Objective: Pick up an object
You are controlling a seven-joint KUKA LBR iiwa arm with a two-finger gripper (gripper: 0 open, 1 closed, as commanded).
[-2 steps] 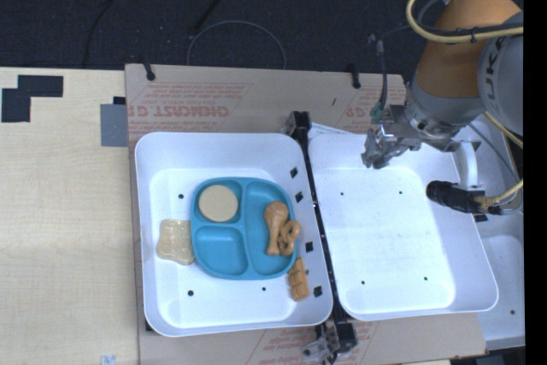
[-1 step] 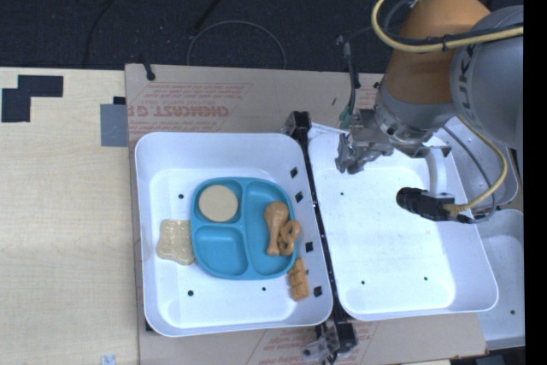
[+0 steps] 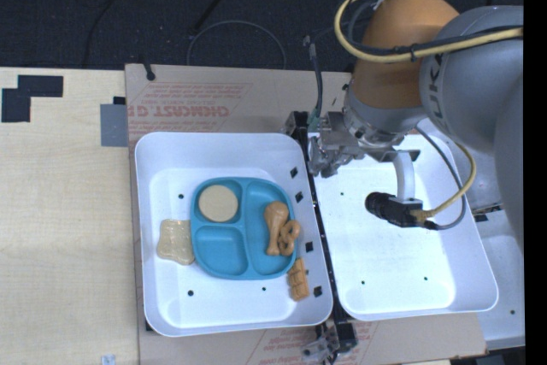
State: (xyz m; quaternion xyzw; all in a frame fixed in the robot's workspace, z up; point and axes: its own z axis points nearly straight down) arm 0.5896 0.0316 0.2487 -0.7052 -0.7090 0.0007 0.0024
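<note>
In the left bin (image 3: 162,154) lies a blue sectioned tray (image 3: 231,252). A round tan cookie (image 3: 217,203) sits in its upper left section, and a brown drumstick-shaped piece (image 3: 279,226) lies along its right section. A pale toast-like piece (image 3: 175,241) rests on the bin floor just left of the tray. A small brown chunk (image 3: 297,279) lies by the tray's lower right corner. My gripper (image 3: 325,154) hangs at the upper left of the right bin (image 3: 410,278), beside the wall between the bins and apart from all the items.
The grey arm with its orange band (image 3: 402,38) covers the right bin's upper right. A black cable plug (image 3: 389,207) on a yellow hose hangs over the right bin's middle. Brown cardboard (image 3: 214,103) lies under both bins.
</note>
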